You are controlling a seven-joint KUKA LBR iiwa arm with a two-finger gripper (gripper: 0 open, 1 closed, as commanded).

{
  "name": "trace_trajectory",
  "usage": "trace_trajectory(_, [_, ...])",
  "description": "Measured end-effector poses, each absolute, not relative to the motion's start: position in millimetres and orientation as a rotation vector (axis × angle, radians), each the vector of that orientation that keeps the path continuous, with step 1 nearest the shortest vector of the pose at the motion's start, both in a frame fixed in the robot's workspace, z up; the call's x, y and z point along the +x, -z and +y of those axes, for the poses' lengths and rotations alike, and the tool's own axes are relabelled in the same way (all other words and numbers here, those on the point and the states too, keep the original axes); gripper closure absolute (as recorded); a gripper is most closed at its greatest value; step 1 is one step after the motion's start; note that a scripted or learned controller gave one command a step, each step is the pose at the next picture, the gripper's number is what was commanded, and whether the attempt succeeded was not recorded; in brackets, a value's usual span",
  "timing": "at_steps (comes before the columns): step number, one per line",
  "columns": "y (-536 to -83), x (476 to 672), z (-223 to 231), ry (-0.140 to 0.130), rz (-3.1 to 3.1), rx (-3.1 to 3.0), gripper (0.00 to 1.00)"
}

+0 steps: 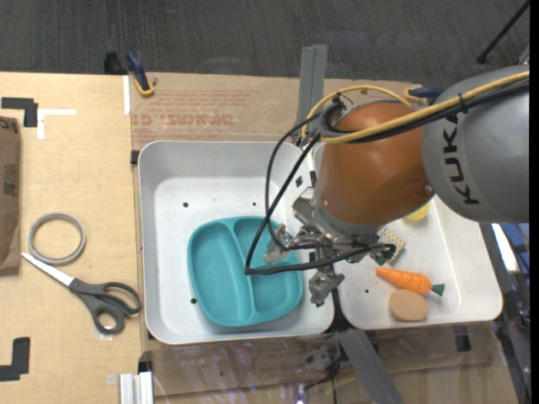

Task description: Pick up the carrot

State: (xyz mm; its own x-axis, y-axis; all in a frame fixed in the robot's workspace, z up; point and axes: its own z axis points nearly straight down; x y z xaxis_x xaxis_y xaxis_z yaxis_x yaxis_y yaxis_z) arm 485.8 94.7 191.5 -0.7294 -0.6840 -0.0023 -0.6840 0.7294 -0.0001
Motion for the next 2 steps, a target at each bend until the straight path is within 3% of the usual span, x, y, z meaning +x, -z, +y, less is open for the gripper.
trace_trajectory(1, [-192,556.6,-42,0.000,2.947,-1.079,0.00])
trace_trajectory(2, [-103,515.4,-95,-0.002,2.912,-1.174,0.00])
